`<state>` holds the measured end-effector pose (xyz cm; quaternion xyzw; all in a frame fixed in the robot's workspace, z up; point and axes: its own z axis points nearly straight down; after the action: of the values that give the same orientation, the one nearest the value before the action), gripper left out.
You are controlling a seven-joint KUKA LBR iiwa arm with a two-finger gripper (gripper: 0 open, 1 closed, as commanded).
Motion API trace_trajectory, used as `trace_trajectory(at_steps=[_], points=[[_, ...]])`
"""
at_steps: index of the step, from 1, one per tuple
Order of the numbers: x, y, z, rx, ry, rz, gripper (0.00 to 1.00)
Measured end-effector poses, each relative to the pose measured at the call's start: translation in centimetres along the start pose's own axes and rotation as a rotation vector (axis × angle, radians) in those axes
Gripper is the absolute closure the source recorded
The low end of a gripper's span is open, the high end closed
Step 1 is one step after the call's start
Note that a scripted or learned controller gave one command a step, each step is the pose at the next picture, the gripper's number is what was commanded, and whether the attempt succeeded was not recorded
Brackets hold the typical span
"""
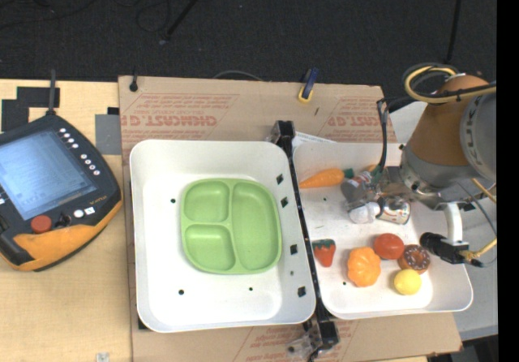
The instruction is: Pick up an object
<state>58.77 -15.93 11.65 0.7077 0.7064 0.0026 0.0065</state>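
Observation:
The right bin (454,295) holds several toy foods. An orange carrot (322,178) lies at its far left, and a red strawberry (324,252) sits by the left wall. Toward the front are an orange pumpkin-like piece (363,266), a red tomato (388,245), a brown donut (416,258) and a yellow lemon (407,282). My gripper (371,200) hangs low over the bin's middle, just right of the carrot's thick end and above the tomato. No object shows between its metal parts.
The left bin (154,271) carries a green divided plate (231,225). A teach pendant (49,190) lies on the bench at far left. The arm's orange band (442,129) looms over the right bin's far right corner. A blue clamp (307,86) grips the cardboard's back edge.

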Motion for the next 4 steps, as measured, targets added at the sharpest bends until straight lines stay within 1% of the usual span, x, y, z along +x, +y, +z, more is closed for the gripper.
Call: trace_trajectory(at_steps=[1, 2, 3, 4], points=[[-0.2, 0.0, -0.7, 0.007, 0.003, 0.003, 1.0], [0.6, 0.5, -6.1, 0.015, 0.006, -0.003, 1.0], [0.4, 0.6, -11.1, 0.015, 0.006, -0.003, 1.0], [5.3, -1.4, -11.9, 0.021, 0.009, -0.005, 1.0]])
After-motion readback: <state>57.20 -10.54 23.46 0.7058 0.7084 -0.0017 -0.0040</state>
